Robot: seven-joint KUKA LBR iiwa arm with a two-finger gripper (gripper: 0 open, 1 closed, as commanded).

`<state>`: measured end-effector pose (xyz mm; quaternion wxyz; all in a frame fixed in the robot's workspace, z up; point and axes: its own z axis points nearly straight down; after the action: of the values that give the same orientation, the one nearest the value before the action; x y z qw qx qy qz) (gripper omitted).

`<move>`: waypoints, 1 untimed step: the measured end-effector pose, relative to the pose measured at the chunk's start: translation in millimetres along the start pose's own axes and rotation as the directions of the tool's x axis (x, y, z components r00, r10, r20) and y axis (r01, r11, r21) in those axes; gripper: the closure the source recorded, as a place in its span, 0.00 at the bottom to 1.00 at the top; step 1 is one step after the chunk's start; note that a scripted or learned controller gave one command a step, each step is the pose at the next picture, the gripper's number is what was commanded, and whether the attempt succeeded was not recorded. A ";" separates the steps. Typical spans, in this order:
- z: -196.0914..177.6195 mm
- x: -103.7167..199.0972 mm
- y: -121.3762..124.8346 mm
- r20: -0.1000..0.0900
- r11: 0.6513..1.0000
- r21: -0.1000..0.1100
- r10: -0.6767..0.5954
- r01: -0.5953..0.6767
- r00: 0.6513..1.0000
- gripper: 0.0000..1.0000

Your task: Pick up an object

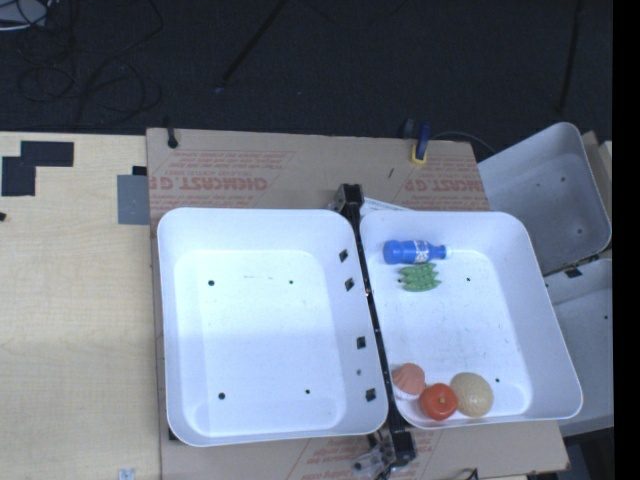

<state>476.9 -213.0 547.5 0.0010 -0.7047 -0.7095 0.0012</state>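
From the camera view, the right bin [520, 268] holds a blue bottle [412, 252] beside a green toy [419, 278] near its far edge, and a pink shell [408, 378], a red ball [438, 401] and a tan ball [472, 394] clustered in its near corner. How the jaws stand I cannot tell. The bottle looks easiest: it lies clear of the walls, so close across its narrow body.
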 end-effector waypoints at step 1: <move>0.5 0.1 0.0 -0.001 1.000 0.001 -0.001 0.001 1.000 0.00</move>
<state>476.9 -212.8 547.0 0.0016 -0.7044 -0.7098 0.0013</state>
